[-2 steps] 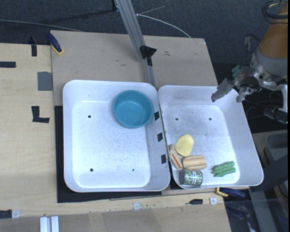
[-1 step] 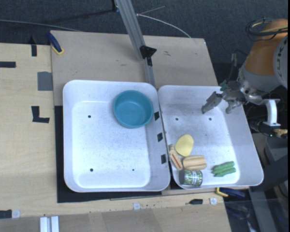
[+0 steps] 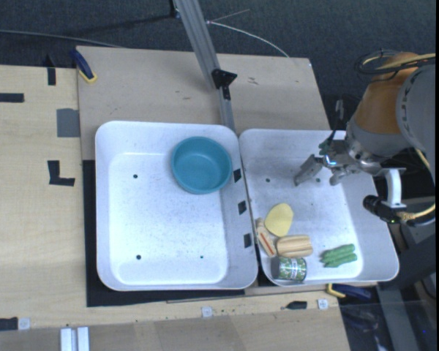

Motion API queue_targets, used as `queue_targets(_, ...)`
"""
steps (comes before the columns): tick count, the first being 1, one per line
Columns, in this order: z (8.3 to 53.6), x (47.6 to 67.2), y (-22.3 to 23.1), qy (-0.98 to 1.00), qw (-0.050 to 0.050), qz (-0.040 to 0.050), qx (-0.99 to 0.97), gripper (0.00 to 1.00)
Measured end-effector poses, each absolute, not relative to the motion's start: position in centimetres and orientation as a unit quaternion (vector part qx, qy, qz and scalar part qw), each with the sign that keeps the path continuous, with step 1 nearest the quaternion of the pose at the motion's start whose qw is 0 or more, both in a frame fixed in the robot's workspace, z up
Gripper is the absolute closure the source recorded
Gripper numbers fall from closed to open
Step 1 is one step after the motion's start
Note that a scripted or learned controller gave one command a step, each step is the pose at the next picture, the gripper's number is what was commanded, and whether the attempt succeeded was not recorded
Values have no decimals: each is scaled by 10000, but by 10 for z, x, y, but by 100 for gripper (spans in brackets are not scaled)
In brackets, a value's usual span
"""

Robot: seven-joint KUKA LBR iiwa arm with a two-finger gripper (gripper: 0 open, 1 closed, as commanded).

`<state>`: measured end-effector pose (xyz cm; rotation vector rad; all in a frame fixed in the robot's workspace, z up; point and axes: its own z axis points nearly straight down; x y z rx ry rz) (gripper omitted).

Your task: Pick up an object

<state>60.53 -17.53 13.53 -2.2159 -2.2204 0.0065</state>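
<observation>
- Claw (image 3: 320, 172): we see fingers spread wide, holding nothing, above the right bin (image 3: 278, 156).
- Can (image 3: 289, 269): we cannot read its label.
- Arm (image 3: 395, 115): cut off at the right.

Left of the fingers (image 3: 307, 172) sits a teal-blue bowl (image 3: 200, 164) in a speckled white bin (image 3: 161, 265); below them, a pale yellow piece (image 3: 279, 219); a green item (image 3: 339, 255); a tan roll (image 3: 293, 245).

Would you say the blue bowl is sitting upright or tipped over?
Upright: the blue bowl in the left bin shows its round open mouth and inner floor to the camera.
</observation>
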Motion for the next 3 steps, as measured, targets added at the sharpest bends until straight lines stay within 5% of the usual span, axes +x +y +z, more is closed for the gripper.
queue_targets(1,86,605,-175,-7078,-5,10,-7064,0)
queue_targets(2,100,606,-175,-7080,-24,7,-7062,100)
queue_targets(3,146,603,-181,-7076,-14,-4,-7067,100)
